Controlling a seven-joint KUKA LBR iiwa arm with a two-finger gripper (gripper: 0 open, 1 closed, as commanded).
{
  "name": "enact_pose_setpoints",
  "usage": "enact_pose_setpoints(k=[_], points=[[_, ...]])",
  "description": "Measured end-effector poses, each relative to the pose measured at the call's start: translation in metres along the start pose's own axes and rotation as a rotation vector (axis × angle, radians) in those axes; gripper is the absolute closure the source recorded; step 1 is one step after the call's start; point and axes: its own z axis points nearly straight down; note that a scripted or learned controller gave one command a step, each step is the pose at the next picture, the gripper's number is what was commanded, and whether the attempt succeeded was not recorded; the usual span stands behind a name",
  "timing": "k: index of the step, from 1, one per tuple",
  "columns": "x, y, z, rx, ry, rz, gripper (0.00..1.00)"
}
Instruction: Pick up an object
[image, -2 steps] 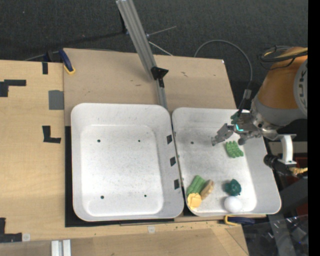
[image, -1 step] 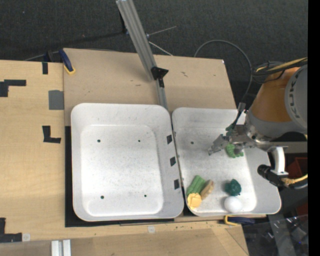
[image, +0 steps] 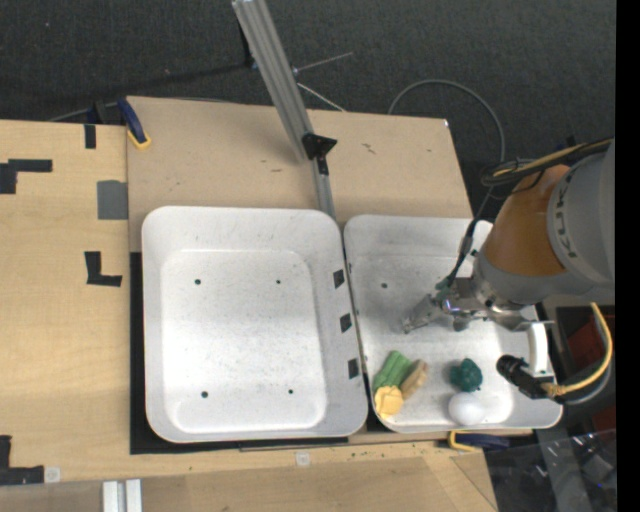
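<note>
My gripper hangs low over the middle of the right bin, reaching in from the right under the orange wrist band. A green and tan corn-shaped toy lies near the bin's front left, with a yellow piece at its lower end. A dark green lump sits in front of the wrist, and a white round object rests by the front rim. All of these lie apart from the gripper, in front of it.
The left bin sits beside the right one, joined by black clips along the shared edge. A grey metal pole slants in from the top to the bins' back edge. Black and yellow cables trail near the wrist at right.
</note>
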Motion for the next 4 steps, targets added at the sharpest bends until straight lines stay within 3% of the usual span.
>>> enact_pose_setpoints(k=[1, 2, 4], points=[[0.0, 0.0, 0.013, -0.007, -0.002, -0.001, 0.0], [0.001, 0.0, 0.003, -0.007, -0.001, -0.002, 1.0], [0.007, 0.012, -0.098, -0.012, -0.002, -0.002, 1.0]])
